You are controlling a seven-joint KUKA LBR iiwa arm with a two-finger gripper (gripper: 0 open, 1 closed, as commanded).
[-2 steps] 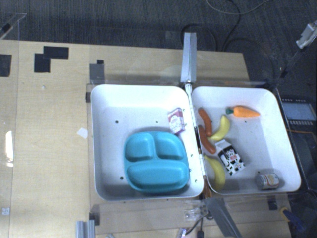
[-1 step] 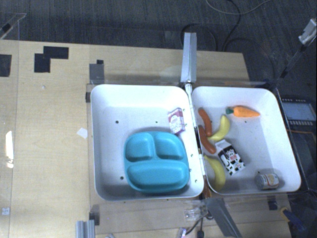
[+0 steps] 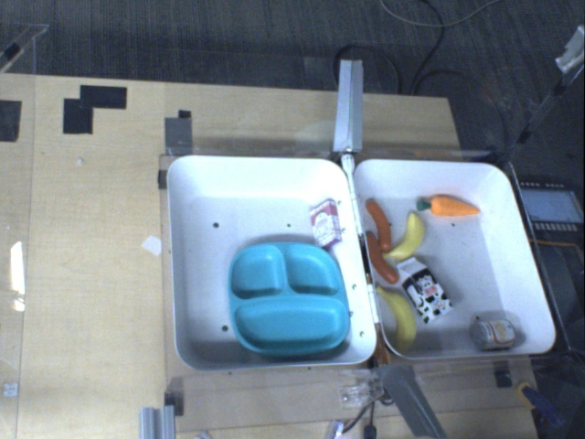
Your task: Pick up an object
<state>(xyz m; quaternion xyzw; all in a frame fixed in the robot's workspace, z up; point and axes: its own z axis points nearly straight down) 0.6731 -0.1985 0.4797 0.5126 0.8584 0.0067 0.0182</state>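
The left bin (image 3: 233, 199) holds a blue divided tray (image 3: 288, 300) at its front and a small red-and-white packet (image 3: 325, 222) against its right wall. In the right bin (image 3: 489, 268), an orange carrot (image 3: 452, 207) lies at the back. Two reddish sausages (image 3: 378, 225) (image 3: 384, 265) run along the left wall. One yellow banana (image 3: 411, 236) lies beside them and a second banana (image 3: 399, 314) sits near the front. A black-and-white patterned toy (image 3: 426, 293) lies in the middle. A small grey object (image 3: 494, 333) rests in the front right corner.
A metal post (image 3: 349, 108) stands at the back where the two bins meet. The wooden bench (image 3: 82, 245) stretches to the left, with black marks (image 3: 91, 103) near its back edge. Cables (image 3: 430, 7) lie on the dark floor behind.
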